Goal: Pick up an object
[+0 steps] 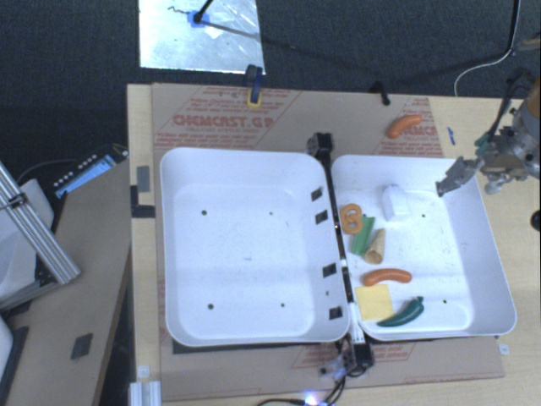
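Rightward, pincer (450,182) above right bin's (490,269) rim.

Tool (450,181) hung over the right bin's (473,252) upper right edge; a sausage (387,277), cheese slice (374,302) and green pepper (404,313) lay inside.

Two white bins (245,163) are sitting on the bench, two sausages (387,277) are showing, and lying singly are one pretzel (351,218), one yellow cheese slice (374,301), one green pepper (403,313), one cone (376,244) and one white object (394,201).
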`<state>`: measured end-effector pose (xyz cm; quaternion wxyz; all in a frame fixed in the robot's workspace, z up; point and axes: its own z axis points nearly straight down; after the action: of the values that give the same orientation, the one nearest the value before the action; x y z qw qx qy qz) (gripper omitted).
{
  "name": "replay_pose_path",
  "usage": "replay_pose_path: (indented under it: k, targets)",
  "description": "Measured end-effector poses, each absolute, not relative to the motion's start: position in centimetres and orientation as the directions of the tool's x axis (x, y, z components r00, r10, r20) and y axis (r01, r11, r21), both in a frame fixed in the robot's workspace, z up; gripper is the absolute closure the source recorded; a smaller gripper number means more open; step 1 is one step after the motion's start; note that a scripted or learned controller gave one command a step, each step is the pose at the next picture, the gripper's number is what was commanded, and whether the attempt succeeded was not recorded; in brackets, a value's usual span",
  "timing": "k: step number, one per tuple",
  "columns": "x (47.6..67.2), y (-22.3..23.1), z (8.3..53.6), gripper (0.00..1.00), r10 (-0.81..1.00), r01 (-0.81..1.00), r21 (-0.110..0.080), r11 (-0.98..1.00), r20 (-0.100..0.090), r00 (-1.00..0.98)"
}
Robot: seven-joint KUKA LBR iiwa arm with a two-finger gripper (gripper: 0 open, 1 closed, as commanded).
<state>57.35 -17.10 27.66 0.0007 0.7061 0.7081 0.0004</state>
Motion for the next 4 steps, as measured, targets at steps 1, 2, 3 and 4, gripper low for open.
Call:
replay_pose_path:
  k: [1, 2, 3, 4]
  targets:
    - [57.4, -17.1, 28.8, 1.0, 1.0, 1.0, 0.005, 0.007, -0.001, -0.007]
    - [57.3, -11.9, 48.9, 1.0, 1.0, 1.0, 0.022, 0.01, -0.003, -0.01]
    - [53.4, -7.6, 51.9, 1.0, 1.0, 1.0, 0.003, 0.007, 0.0, -0.007]
    - [48.5, -3.0, 53.7, 1.0, 1.0, 1.0, 0.006, 0.009, 0.001, -0.009]
